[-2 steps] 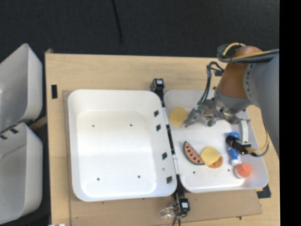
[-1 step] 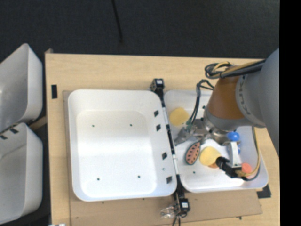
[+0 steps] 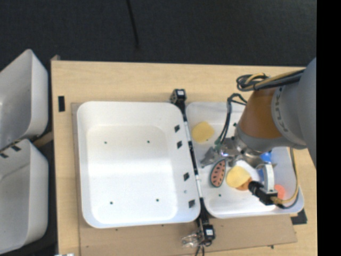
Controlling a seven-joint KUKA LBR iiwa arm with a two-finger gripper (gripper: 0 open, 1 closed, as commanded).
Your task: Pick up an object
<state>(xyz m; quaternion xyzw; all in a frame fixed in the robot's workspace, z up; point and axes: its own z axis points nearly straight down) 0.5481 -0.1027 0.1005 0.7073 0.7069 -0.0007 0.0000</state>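
Camera view, tan bench (image 3: 122, 81), dark floor (image 3: 160, 20)

Arm (image 3: 277, 111) reaching in from right.

No readable text
No letters, numbers, labels or brand marks can be made out on anything here

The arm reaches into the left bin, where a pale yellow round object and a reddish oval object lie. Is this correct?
Not quite: the arm reaches into the right bin, not the left bin. The camera view shows this. The pale yellow round object and the reddish oval object lie there, in the right bin, as you say.
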